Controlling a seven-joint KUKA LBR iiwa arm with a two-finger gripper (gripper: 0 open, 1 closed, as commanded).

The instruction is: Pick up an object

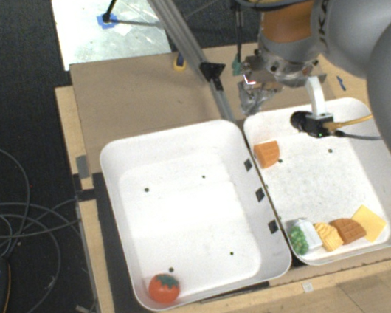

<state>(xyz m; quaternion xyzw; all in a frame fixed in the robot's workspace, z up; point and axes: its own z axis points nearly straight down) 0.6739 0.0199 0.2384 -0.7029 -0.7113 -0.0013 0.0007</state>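
Observation:
My gripper [252, 98] hangs over the far left corner of the right bin [375, 158], below the orange band of the arm. An orange block [267, 153] lies in that bin just in front of the gripper, apart from it. At the bin's near edge sits a cluster: a green and white piece [299, 236], a yellow piece [329, 236], a brown piece [347, 228] and a yellow wedge [370, 221]. A red tomato [163, 288] rests in the near left corner of the left bin [172, 149].
A black camera-like part [311, 124] on a white bracket sticks out of the wrist over the right bin's far edge. A slanted grey pole [181, 34] crosses behind the bins. Cables [12, 222] lie on the floor to the left.

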